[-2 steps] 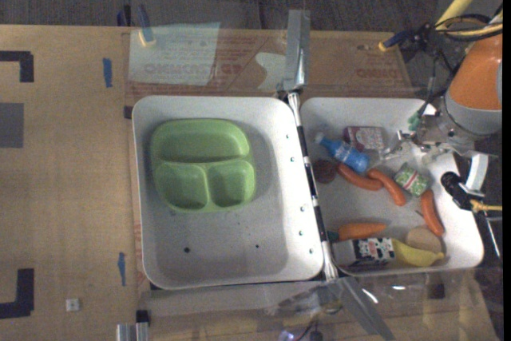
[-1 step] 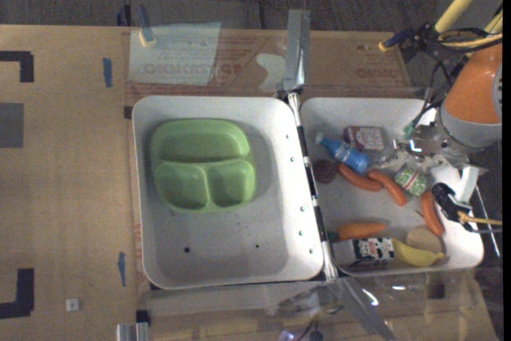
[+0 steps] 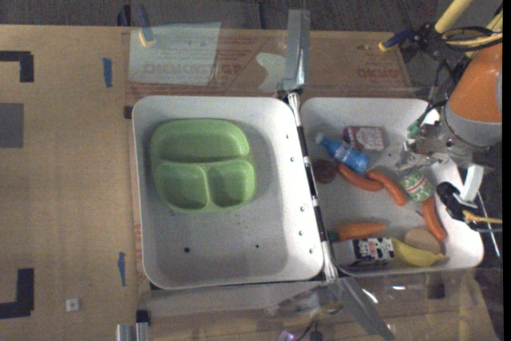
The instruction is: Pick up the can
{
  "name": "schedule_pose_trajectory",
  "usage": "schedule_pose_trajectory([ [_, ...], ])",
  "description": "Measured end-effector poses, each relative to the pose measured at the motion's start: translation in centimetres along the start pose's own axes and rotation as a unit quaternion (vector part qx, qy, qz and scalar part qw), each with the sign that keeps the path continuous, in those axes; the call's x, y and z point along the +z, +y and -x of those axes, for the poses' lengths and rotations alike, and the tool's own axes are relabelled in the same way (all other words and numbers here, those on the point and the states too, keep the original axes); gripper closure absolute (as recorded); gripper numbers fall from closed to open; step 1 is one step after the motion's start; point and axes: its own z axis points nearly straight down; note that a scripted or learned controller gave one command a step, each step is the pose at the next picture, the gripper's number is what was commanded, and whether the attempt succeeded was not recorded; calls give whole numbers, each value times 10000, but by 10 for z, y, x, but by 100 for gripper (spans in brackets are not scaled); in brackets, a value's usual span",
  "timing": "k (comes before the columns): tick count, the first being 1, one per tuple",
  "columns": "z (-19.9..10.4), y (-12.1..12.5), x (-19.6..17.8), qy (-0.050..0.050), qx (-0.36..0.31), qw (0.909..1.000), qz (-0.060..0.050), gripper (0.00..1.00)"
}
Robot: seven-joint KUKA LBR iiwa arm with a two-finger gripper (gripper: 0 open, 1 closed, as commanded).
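The arm's fingers (image 3: 418,158) hang low in the right bin (image 3: 319,109), so the grab can start just above the can (image 3: 416,185); their spread is too blurred to tell. A sausage (image 3: 387,186) touches the can's left side, crowding it.

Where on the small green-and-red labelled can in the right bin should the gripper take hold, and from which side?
Grip the small green-and-red labelled can across its round side wall, coming from above. It seems to lie tilted between two orange sausages, so close across its narrow width, probably clear of them. The gripper hovers just above it.
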Motion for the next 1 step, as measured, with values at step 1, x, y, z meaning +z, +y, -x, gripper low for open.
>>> schedule_pose_trajectory([
  [1,-27,7,-128,-44,451,9990,3,100],
])
